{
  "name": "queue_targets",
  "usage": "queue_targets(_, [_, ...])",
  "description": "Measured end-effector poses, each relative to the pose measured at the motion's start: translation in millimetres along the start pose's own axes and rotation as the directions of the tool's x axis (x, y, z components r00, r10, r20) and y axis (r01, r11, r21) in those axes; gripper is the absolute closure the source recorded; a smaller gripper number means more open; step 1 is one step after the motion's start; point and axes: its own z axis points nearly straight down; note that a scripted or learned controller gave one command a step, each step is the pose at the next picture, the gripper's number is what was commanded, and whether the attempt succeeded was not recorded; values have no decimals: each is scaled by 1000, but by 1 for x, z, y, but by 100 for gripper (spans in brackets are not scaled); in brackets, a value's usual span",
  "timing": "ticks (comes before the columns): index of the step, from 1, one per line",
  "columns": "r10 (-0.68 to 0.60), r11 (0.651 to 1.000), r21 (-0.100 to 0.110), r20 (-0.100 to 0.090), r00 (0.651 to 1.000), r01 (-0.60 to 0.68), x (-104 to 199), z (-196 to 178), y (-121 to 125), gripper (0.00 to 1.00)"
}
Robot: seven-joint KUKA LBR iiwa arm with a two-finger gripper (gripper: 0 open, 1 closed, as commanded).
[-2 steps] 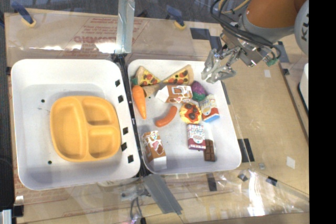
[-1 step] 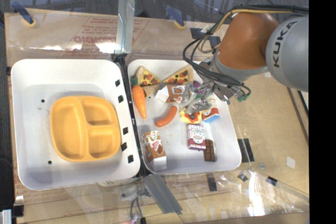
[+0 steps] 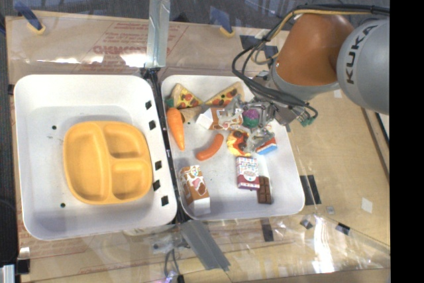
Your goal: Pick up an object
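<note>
The right bin [image 3: 288,182] holds several toy foods. An orange carrot [image 3: 175,128] lies by its left wall, with two pizza slices [image 3: 185,99] [image 3: 225,97] along the back. A red sausage [image 3: 210,146] lies mid-bin. Toward the front sit a small carton [image 3: 193,185], a brown-and-white carton [image 3: 247,171] and a chocolate bar [image 3: 264,189]. My gripper [image 3: 260,117] reaches down under the orange wrist into a cluster at the bin's back right, right by a purple toy [image 3: 251,117], a yellow-red toy [image 3: 238,139] and a blue-white item [image 3: 267,146]. Cables and the wrist hide its tip.
The left bin [image 3: 33,209] holds a yellow divided plate [image 3: 106,160]. A grey divider strip [image 3: 158,33] runs between the bins at the back. The arm's grey body [image 3: 368,63] overhangs the right bin's back right corner.
</note>
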Motion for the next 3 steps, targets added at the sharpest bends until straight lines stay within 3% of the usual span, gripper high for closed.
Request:
queue_targets(1, [-9, 1000, -4, -2, 1000, 9, -20, 67, 34, 0])
queue_targets(2, [488, 873, 0, -2, 873, -488, 3, 66, 56, 0])
queue_targets(3, [479, 878, 0, 1, 878, -479, 0, 55, 57, 100])
